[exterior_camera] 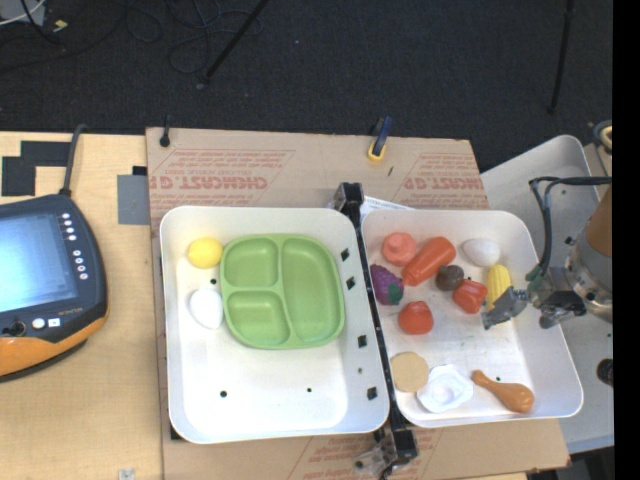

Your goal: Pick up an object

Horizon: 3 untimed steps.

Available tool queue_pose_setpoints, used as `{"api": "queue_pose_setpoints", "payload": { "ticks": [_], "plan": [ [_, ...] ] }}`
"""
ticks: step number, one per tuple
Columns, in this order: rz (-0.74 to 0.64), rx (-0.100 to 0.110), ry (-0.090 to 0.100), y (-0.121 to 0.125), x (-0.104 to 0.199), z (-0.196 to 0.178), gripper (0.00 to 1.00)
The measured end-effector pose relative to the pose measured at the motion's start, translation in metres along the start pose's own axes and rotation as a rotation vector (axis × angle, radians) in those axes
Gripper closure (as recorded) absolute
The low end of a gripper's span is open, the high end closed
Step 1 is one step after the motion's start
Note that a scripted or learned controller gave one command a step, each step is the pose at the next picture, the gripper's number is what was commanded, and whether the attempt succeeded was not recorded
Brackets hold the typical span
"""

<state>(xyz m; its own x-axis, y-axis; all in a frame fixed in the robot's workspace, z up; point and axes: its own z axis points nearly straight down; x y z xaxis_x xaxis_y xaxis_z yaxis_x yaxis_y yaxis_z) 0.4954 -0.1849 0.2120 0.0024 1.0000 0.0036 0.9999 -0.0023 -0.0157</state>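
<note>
The right bin (560, 368) holds several toy foods: a pink round piece (399, 247), an orange-red pepper (430, 258), a white egg (480, 252), a yellow corn cob (497, 282), a small red piece (468, 296), a purple piece (386, 284), a red tomato (416, 317), a tan disc (408, 371), a white cup (445, 389) and a drumstick (505, 391). My gripper (528, 311) hangs over the bin's right side, just right of the corn. It is open, with nothing between its fingers.
The left bin (260, 398) carries a green divided plate (280, 290), a yellow lemon (204, 252) and a white egg (206, 308). A black divider (368, 308) separates the bins. A tablet-like pendant (40, 278) lies at far left.
</note>
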Motion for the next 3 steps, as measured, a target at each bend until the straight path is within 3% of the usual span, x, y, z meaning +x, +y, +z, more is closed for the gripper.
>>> {"api": "queue_pose_setpoints", "payload": {
  "ticks": [1, 3],
  "plan": [
    [-0.002, -0.014, -0.003, 0.003, 0.000, -0.007, 0.00],
    [-0.005, -0.009, 0.000, 0.002, 0.010, 0.084, 0.00]
  ]
}}
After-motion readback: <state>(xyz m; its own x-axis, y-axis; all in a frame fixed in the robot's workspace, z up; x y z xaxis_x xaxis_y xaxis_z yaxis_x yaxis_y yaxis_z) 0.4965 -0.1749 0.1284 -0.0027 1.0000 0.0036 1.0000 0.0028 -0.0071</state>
